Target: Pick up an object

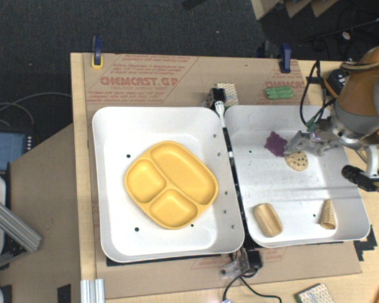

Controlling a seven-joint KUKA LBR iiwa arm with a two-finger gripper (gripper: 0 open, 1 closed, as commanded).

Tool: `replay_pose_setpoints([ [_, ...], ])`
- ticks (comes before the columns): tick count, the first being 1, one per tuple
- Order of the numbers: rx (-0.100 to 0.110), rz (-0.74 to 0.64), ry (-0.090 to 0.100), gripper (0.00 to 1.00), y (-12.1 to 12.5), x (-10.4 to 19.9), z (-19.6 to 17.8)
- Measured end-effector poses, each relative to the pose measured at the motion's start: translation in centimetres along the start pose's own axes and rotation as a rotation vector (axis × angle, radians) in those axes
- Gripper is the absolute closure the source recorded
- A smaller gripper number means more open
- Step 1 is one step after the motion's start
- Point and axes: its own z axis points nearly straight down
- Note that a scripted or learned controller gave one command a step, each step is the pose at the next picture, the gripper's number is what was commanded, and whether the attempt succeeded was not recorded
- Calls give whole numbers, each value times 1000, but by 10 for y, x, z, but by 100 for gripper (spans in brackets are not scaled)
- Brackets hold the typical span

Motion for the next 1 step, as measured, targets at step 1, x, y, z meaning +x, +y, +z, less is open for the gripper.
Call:
replay_pose_setpoints([
  [1, -11, -15, 0, 0, 55, 45, -1],
])
